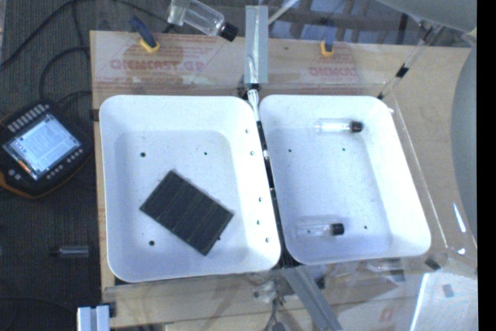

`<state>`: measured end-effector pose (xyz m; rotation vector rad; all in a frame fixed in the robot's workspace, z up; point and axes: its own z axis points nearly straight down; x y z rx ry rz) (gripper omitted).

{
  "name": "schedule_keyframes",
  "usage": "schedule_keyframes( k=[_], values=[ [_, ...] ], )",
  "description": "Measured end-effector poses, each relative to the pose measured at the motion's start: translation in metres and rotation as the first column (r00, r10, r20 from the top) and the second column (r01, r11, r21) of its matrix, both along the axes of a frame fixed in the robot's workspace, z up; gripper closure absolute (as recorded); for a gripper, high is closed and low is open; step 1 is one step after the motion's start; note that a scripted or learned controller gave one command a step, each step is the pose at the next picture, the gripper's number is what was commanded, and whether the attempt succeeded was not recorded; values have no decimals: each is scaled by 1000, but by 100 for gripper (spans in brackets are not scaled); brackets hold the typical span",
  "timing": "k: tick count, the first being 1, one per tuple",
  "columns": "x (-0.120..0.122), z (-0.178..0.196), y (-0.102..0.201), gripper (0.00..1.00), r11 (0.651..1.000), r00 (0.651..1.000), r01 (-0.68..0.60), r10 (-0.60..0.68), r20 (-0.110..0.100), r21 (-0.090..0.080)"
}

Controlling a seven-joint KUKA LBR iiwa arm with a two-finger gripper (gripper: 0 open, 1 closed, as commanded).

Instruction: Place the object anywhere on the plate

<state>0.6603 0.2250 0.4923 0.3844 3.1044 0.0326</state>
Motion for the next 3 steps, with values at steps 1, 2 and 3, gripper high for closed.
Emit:
schedule_keyframes(
  k=[1,2,3],
  values=[
    [1,10,0,100,1000,1000,0,0,3,1],
    [2,19,1,100,1000,1000,0,0,6,3],
    [2,29,1,100,1000,1000,1,-1,9,4]
  ],
)
